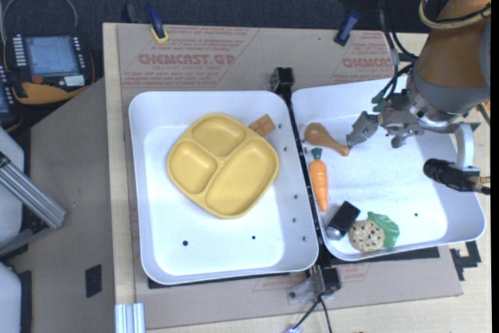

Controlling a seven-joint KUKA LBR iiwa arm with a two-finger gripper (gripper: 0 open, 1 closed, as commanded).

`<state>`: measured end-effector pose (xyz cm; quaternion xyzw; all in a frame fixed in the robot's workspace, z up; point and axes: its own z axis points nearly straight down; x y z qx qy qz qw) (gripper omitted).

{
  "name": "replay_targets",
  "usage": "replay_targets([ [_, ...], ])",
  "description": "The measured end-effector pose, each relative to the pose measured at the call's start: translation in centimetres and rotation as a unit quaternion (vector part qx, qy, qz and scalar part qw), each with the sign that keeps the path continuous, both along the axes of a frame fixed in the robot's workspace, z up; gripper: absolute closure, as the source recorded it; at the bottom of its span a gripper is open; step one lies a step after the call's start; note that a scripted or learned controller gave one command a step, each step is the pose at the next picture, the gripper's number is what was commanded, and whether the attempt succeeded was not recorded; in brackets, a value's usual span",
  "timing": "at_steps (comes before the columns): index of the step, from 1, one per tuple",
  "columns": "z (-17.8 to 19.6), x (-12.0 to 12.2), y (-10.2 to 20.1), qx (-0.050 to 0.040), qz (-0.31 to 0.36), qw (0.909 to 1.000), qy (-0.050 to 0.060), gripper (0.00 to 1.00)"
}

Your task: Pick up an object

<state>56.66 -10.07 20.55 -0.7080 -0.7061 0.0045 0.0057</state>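
Lying loose in the right bin (460, 226), the candidate objects cluster toward its left wall: a brown drumstick-shaped toy (325, 138) near the top, an orange carrot (319, 179) just below it running parallel to the divider, and at the lower edge a black block (341, 217) touching a cookie (364, 235) that overlaps a green leafy piece (385, 227). None is lifted; all rest on the bin floor. The gripper (382, 129) hangs over the upper middle of this bin, just right of the drumstick toy, with nothing between its fingers; they look spread apart, one finger (361, 129) reaching toward the toy. Judgement: the arm is positioned for a descent, and the drumstick toy is the nearest target. Its closeness to the bin wall may crowd one finger. In the left bin (148, 191) sits a yellow divided plate (224, 164), with a small brown block (262, 124) at its upper right rim, well apart from the arm.
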Motion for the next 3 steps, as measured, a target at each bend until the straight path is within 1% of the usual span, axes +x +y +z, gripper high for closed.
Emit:
replay_targets([
  [1,0.7,0.3,0.0,-0.0007,0.001,1.0,-0.007,0.0],
  [2,-3.7,0.1,0.4,0.0001,0.001,1.0,-0.004,0.0],
  [3,-9.7,-0.1,0.1,-0.0003,0.001,1.0,-0.005,0.0],
])
